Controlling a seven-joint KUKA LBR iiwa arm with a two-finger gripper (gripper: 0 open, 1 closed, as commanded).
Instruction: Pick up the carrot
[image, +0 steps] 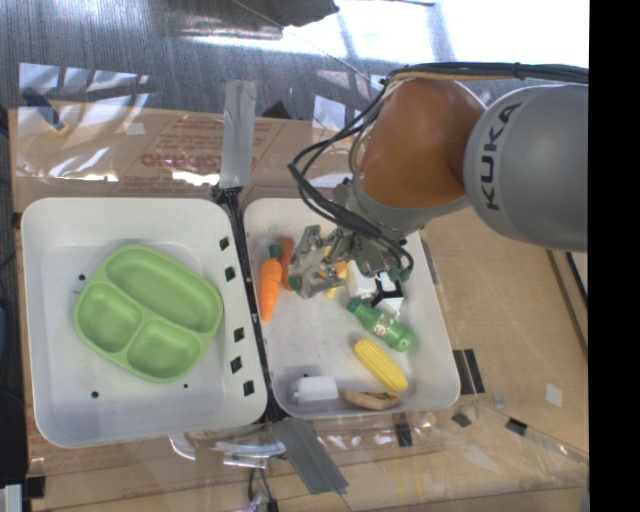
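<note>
Carrot is lying in the right bin, against its left wall. Gripper is hanging just right of the carrot; whether it is clenched or released cannot be told. Green bottle, corn cob and white block are lying farther from that carrot.

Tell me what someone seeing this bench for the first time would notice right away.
The big grey and orange arm fills the upper right, its hand low in the right bin, just right of the carrot. A bright green divided plate lies in the left bin, and a yellow corn cob near the right bin's front.
</note>
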